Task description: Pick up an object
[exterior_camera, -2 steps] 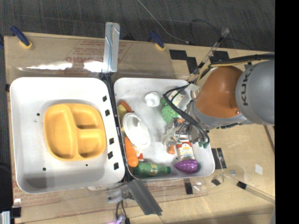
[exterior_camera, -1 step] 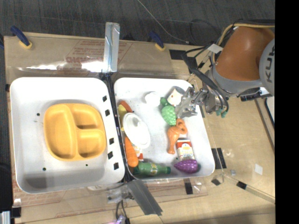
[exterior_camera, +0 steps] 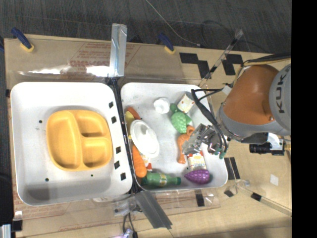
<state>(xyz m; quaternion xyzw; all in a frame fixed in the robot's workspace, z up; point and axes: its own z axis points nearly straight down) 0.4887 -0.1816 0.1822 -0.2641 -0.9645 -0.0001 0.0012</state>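
My gripper (exterior_camera: 197,139) hangs low over the right side of the right bin (exterior_camera: 148,90). It is just above an orange toy (exterior_camera: 182,144) and a small labelled bottle (exterior_camera: 196,161). Close by lie a green bumpy toy (exterior_camera: 180,121), a purple grape bunch (exterior_camera: 197,176), a white lid-like dish (exterior_camera: 143,137), a small white cup (exterior_camera: 161,104) and a little white box (exterior_camera: 185,102). A carrot (exterior_camera: 139,165) and a green bottle (exterior_camera: 161,179) lie along the bin's front left. I see nothing lifted clear of the bin.
The left bin (exterior_camera: 29,98) bears a yellow divided tray (exterior_camera: 79,138). The arm's orange band and grey wrist (exterior_camera: 250,103) loom over the right bin's right rim, with cables (exterior_camera: 205,108) trailing across its back right corner. A yellow and red toy (exterior_camera: 131,115) lies by the divider.
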